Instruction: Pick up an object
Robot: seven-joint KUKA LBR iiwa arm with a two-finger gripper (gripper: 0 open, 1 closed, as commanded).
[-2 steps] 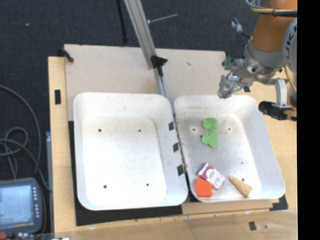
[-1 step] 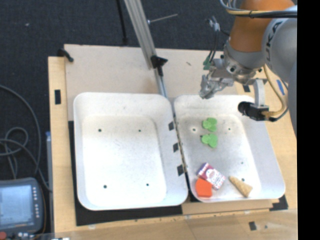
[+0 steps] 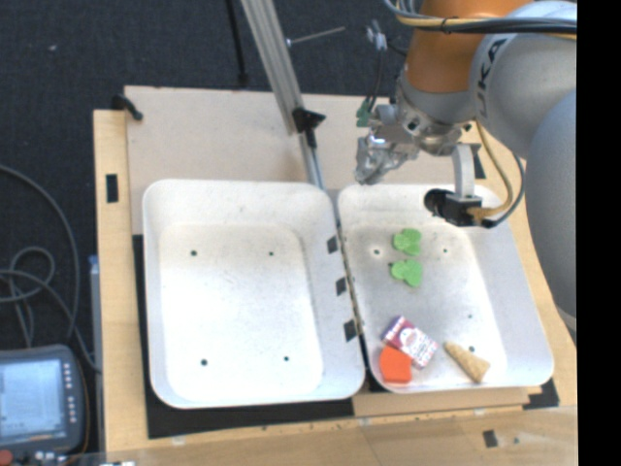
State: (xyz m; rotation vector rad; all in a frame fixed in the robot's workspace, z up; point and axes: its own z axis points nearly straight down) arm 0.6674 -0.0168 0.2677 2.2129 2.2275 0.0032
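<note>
The arm (image 3: 505, 76) comes in from the right, its orange band (image 3: 456, 13) at the top of the view above the wrist. The gripper (image 3: 372, 166) hangs over the far edge of the right bin (image 3: 505, 289), close to that bin's far left corner and near the seam between the two bins. From this slanted view I cannot tell whether the jaws are open or closed; nothing can be seen between them.

The things to pick all lie in the right bin. Two green pieces sit toward its middle: one green piece (image 3: 408, 241) farther away, the other green piece (image 3: 408, 274) just nearer, the pair close together. Along the near edge lie three more things: an orange block (image 3: 394, 365) at the near left corner, a red and white packet (image 3: 410, 343) touching it on its far right side, and a tan wedge (image 3: 470, 361) a little to the right, apart from the packet. The gripper is well apart from all of them.

A black fitting (image 3: 454, 205) with a cable sits over the far part of the right bin, to the right of the gripper.

The left bin (image 3: 243, 289) lies beside the right one on the tan tabletop (image 3: 213, 134). A slanted metal pole (image 3: 277, 61) rises from between the bins at the far side. A small screen (image 3: 39, 396) and grey cables (image 3: 34, 260) lie at the left.
</note>
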